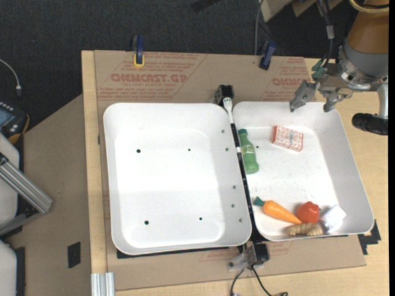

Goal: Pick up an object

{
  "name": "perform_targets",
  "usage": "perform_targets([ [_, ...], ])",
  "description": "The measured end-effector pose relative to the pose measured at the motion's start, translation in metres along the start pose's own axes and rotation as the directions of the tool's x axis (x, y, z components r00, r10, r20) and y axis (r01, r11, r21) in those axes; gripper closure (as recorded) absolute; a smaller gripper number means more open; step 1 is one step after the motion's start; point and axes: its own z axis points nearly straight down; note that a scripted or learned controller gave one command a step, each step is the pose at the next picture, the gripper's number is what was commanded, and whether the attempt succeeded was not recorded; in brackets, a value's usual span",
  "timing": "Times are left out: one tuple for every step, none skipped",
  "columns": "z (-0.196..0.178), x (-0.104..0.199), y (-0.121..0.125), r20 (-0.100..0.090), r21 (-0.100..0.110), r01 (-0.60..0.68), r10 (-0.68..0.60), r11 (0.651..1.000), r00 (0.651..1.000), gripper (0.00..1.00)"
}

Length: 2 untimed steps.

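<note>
Camera view: the gripper point(315, 101), open and empty, hangs upper right; the nearest object, the packet point(288, 138), lies lower left.

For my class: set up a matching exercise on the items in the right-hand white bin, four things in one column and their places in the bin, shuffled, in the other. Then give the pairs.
Things:
1. green plastic bottle
2. pink-and-white patterned packet
3. orange toy carrot
4. red round toy tomato

Places:
A. near the front right corner
B. along the left wall, beside the divider
C. front of the bin, left of the red item
D. toward the back, mid-bin

Pairs: 1-B, 2-D, 3-C, 4-A
</note>
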Motion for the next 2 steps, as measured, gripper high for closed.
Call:
perform_targets([
  [-0.095, 0.034, -0.041, 0.002, -0.013, 0.004, -0.004, 1.000, 1.000, 0.00],
  [-0.192, 0.049, -0.094, 0.002, -0.015, 0.002, -0.002, 1.000, 1.000, 0.00],
])
